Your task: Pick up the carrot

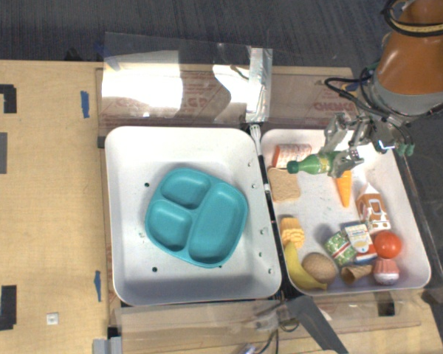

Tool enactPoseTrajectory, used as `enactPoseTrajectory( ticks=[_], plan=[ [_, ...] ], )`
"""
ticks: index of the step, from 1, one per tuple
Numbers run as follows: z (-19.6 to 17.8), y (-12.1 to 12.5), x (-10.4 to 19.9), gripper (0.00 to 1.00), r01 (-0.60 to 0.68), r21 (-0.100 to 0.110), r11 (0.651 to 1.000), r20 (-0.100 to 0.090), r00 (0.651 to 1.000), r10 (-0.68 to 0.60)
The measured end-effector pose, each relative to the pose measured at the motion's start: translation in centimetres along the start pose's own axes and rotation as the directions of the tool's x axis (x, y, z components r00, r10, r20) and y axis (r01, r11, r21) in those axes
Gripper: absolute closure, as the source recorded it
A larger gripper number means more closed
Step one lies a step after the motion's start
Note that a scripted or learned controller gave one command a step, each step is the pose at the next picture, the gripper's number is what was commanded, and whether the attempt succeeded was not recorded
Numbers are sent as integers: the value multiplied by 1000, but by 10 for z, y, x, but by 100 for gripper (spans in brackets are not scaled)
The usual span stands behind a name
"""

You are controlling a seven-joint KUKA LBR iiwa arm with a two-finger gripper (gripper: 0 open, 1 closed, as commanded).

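The orange carrot (344, 188) is in the right bin (412, 220), in its upper middle, with its thin tip pointing toward the front. My gripper (345, 164) hangs over the carrot's thick end, reaching in from the upper right. Its fingers (333, 147) close on that thick end, so the carrot sits between them. A green bottle (310, 166) lies right against the gripper's left side.
The right bin also holds a bread slice (284, 186), a red-and-white can (291, 154), a banana (295, 257), a potato (320, 267), a tomato (387, 245), and small cartons (372, 207). The left bin (125, 198) carries a teal divided plate (197, 216).
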State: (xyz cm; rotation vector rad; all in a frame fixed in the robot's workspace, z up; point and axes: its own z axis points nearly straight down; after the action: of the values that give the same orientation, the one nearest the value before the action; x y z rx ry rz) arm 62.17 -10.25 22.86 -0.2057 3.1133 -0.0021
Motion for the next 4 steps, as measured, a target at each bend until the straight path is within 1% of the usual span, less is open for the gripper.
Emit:
enactPoseTrajectory(
  ticks=[1,2,3,4],
  plan=[
    [-17,-7,85,100,314,-7,949,-15,949,-314],
    [125,-62,71,100,101,1,995,-4,995,-101],
    [139,-89,-4,100,-163,2,987,-7,987,163],
    [130,-59,36,100,145,-6,989,-16,989,-145]
  ],
)
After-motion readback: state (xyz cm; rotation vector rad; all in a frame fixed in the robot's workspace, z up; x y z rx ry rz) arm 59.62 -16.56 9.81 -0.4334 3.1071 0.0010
